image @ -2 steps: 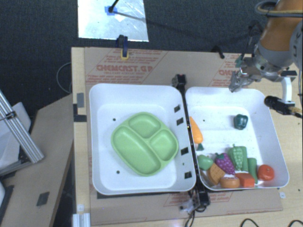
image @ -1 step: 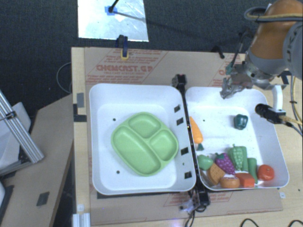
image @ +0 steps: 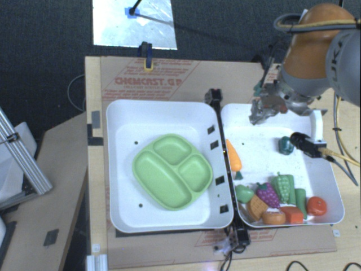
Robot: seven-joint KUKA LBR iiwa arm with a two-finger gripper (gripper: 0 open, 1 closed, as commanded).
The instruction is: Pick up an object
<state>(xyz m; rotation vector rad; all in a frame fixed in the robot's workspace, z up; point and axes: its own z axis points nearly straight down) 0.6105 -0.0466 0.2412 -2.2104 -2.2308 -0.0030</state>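
Claw (image: 260,115) hangs above right bin (image: 333,193) of toy food (image: 277,199); green plate (image: 172,171) in left bin (image: 121,151).

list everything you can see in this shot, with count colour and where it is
shallow white plastic bins: 2, white, side by side on the bench
light green divided plate: 1, green, in the left bin
orange toy carrot: 1, orange, right bin, against its left wall
teal rounded toy: 1, teal, right bin, near the right wall
purple toy grape bunch: 1, purple, right bin, in the front pile
red round toy tomato: 1, red, right bin, front right corner
shiny silver sheet: 1, silver, on the dark floor behind the bench
grey arm with orange band: 1, reaching in from the right
tool: 1, grey, above the right bin's back edge
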